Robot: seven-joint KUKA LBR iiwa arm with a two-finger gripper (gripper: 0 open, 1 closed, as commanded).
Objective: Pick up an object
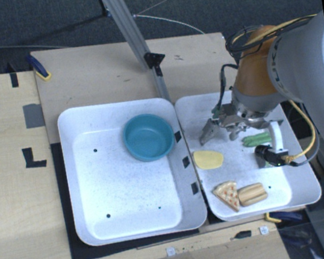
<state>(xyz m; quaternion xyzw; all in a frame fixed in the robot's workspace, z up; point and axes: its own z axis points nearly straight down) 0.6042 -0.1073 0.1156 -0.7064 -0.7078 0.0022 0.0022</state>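
My gripper (217, 137) hangs over the upper left part of the right bin (300, 195). It is open, its two fingers spread apart, and nothing is between them. Just below it a flat yellow piece (208, 159) lies on the bin floor. A toy pizza slice (227, 196) and a tan bread roll (251, 193) lie side by side near the bin's front. A green piece (256, 139) sits to the right of the fingers, partly hidden by the wrist. A blue bowl (148, 136) stands upright in the left bin (91, 186).
A slanted metal pole (135, 35) comes down from the top to the gap between the bins. A black connector with a yellow cable (270, 155) hangs off the wrist over the right bin. The arm's bulky grey body (305, 72) covers that bin's right side.
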